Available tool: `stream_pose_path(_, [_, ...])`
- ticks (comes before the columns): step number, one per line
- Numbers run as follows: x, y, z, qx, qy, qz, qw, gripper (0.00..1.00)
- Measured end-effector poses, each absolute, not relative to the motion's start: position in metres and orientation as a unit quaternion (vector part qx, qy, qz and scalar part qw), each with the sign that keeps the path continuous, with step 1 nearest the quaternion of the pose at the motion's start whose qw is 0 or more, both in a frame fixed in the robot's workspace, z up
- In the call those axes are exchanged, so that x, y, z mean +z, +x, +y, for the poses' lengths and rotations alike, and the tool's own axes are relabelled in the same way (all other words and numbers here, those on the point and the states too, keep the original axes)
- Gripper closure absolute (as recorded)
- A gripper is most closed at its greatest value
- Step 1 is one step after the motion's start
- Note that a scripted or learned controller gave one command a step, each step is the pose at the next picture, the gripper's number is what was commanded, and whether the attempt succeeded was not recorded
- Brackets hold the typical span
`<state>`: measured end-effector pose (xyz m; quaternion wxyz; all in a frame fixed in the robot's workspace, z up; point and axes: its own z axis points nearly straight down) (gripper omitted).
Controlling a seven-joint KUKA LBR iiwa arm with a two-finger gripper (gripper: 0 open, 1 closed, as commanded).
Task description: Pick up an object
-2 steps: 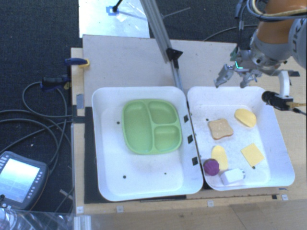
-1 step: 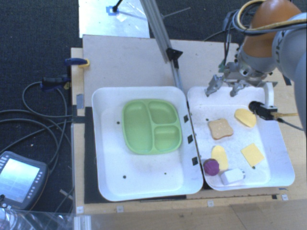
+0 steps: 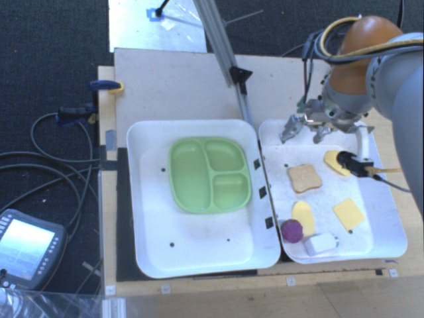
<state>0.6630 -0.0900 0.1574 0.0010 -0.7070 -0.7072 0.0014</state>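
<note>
The pale, board-topped desk carried two shallow white plastic bins with rounded corners. The left bin held a glossy green plate, squarish and split into three compartments. The grey arm with its orange band reached over the right bin, its metal gripper spread open above the bin's far end and grasping nothing. In that bin lay a tan slice of toast, a flat yellow square, a rounded yellow piece, another yellow piece, a white block and a small purple ball.
</note>
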Motion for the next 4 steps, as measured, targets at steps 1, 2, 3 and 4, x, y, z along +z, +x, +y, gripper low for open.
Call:
stream_pose_path(1, [0.094,0.662,-0.091,0.0016,-0.707,-0.707,0.002,0.0])
stream_pose_path(2, [0.11,0.665,-0.091,-0.0017,-0.707,-0.707,-0.002,1.0])
stream_pose_path(3, [0.176,0.665,-0.09,-0.003,-0.706,-0.709,-0.003,1.0])
stream_pose_path(4, [0.221,0.665,-0.089,-0.0024,-0.705,-0.709,-0.003,1.0])
